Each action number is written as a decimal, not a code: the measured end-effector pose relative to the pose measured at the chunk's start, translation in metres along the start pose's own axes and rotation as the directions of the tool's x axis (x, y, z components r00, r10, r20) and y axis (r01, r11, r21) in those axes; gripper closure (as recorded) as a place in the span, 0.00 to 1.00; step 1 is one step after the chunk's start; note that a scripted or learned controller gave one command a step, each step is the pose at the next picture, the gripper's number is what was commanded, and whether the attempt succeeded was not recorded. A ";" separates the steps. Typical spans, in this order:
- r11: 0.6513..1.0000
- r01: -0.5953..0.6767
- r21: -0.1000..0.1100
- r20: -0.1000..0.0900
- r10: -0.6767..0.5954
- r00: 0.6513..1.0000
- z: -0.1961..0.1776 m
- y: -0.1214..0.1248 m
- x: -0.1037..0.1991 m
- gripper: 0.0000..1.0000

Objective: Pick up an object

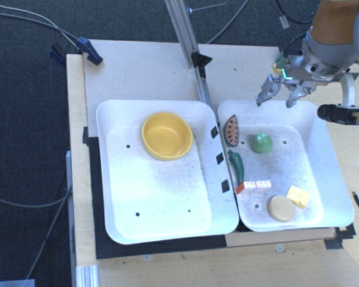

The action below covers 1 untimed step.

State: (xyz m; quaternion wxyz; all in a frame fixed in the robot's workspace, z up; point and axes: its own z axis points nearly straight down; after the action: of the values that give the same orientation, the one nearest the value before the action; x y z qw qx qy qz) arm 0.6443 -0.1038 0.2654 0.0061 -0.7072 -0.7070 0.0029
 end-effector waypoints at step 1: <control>1.000 0.000 -0.005 0.000 0.000 1.000 -0.003 0.001 0.000 0.00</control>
State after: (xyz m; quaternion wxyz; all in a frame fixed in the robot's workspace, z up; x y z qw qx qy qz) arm 0.6452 -0.1038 0.2680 0.0043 -0.7071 -0.7071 0.0013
